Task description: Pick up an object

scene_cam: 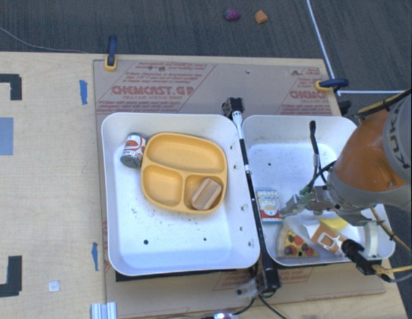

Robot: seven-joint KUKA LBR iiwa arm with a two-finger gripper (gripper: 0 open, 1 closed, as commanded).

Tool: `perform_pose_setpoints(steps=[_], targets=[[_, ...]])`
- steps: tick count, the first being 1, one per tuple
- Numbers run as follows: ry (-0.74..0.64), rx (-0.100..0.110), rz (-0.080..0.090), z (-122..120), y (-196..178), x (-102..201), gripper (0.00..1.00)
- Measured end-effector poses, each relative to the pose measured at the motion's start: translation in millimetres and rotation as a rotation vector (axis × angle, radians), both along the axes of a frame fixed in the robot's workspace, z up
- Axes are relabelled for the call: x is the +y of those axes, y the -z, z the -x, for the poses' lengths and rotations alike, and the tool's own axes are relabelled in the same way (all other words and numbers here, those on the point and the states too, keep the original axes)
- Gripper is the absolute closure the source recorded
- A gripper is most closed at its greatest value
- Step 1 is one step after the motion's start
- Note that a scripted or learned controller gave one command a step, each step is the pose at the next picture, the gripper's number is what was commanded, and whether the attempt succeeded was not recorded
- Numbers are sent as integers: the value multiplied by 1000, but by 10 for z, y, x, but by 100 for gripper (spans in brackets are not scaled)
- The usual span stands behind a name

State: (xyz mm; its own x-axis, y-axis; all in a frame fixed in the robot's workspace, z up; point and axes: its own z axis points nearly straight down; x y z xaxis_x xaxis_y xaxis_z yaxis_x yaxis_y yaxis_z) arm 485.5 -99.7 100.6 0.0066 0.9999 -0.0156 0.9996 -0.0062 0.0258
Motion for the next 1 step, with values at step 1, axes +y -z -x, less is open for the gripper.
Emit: perform_pose_setpoints(steps=[1], targets=[[-3,8,-8,15,109,12,0]])
